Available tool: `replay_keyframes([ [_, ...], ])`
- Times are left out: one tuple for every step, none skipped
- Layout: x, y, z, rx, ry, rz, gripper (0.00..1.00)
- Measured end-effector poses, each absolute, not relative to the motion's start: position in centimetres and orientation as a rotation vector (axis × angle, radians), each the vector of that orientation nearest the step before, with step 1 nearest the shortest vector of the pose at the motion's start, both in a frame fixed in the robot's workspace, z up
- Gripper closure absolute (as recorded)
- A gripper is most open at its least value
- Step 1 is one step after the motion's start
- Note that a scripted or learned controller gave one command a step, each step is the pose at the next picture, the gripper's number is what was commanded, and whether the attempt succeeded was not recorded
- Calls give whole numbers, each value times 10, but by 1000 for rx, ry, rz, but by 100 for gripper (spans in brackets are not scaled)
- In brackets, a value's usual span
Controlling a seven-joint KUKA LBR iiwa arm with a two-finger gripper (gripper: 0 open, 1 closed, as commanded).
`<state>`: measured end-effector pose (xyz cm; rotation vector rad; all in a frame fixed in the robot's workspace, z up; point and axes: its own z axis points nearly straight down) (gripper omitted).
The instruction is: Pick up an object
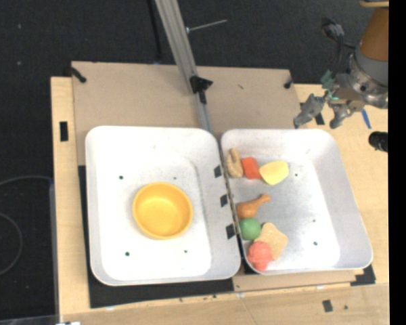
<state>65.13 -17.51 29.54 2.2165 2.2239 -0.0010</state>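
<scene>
My gripper [323,114] hangs above the far right corner of the right bin [325,181], open, with nothing between its two grey fingers. In the right bin, along its left side, lie several small toy foods: a tan piece [234,162], a red-orange block [250,168], a yellow lemon-like piece [274,172], a brown drumstick [252,206], a green ball [250,229], a beige slice [275,240] and a pink-red ball [260,254]. A yellow bowl [162,210] sits in the left bin [122,161]. All of these lie well below and to the left of the gripper.
A slanted metal pole [179,39] rises from a clamp at the far edge between the bins. The bins rest on a brown board on the wooden bench [64,181]. The right half of the right bin is bare floor.
</scene>
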Motion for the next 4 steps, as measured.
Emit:
replay_keyframes([
  [651, -176, 296, 2216, 2224, -3, 0],
  [656, -186, 247, 2222, 2221, -7, 0],
  [656, -186, 204, 2223, 2220, -6, 0],
  [653, -184, 161, 2225, 2220, -7, 0],
])
